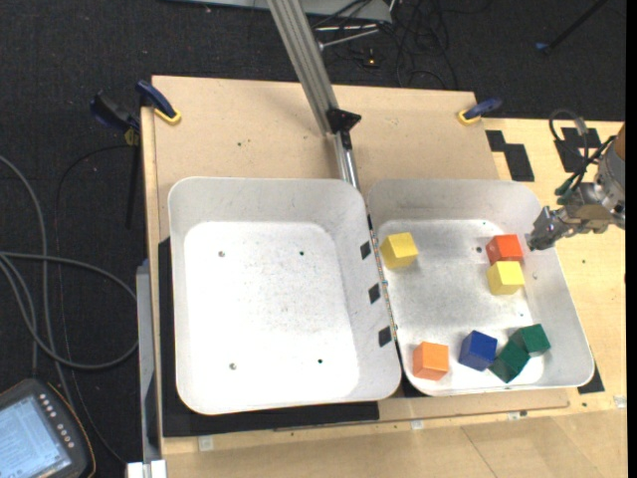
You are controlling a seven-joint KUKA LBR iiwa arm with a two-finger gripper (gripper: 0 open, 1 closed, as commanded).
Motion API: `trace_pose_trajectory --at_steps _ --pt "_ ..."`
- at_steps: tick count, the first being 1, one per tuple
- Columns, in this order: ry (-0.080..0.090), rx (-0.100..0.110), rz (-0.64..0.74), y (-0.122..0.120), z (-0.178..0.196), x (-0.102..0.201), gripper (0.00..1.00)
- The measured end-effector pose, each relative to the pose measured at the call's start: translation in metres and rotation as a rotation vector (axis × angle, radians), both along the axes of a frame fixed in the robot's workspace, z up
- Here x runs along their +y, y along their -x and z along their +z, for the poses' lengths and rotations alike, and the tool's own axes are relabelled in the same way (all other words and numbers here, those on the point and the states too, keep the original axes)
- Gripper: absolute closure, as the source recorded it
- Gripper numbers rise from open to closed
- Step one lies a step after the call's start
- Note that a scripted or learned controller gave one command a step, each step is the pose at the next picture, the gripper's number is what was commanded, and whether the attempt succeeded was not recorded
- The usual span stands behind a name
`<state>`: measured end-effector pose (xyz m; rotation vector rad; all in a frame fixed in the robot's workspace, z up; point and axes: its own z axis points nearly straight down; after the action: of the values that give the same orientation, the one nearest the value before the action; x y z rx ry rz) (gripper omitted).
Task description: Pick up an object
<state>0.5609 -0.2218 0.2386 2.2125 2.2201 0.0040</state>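
Note:
The right bin (438,207) holds several blocks. A yellow block (399,249) lies near its left wall. At the right, a red-orange block (505,248) touches a second yellow block (506,277) just below it. Along the front sit an orange block (430,359), a blue block (478,350) and two green blocks (523,351) pressed together. My gripper (546,233) hangs at the bin's right rim, just right of the red-orange block, with nothing seen between its fingers.
The left bin (264,292) is beside the right one, joined by black clips (379,292). A slanted metal pole (304,53) crosses the bench's back. Clamps (159,103) and cables sit at the bench edges.

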Motion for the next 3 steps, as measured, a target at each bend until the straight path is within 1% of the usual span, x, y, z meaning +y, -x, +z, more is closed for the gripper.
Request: trace_pose_trajectory --at_steps 1,2,3 --pt "-0.001 0.002 0.000 -0.001 0.031 0.000 1.00" --pt "-0.004 0.008 0.004 -0.001 0.017 0.049 1.00" --pt "-0.005 0.008 0.004 -0.008 0.007 0.098 1.00"
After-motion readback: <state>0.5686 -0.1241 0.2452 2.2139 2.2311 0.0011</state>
